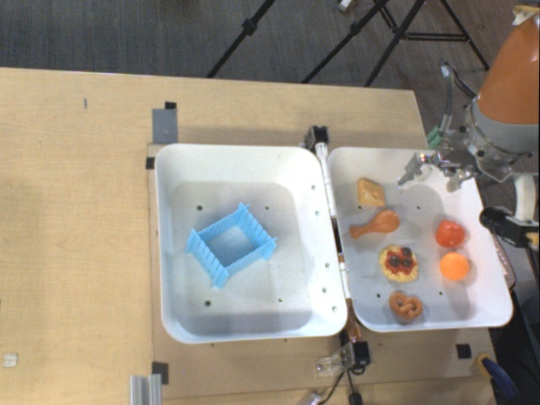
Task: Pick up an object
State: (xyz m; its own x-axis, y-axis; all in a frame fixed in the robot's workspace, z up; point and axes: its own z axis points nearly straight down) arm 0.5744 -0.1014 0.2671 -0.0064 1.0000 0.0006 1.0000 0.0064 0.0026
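Nothing is yet lifted: the tool, spread and unladen, is poised at the right bin's far edge.

Hand above right bin

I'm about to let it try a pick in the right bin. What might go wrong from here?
1. The gripper hangs by the right bin's far rim, apart from every item; a straight descent may close on nothing.
2. The chicken leg, pizza and pretzel lie close together, so reaching for one may nudge another.
3. The tomato and orange ball look round and could roll away.
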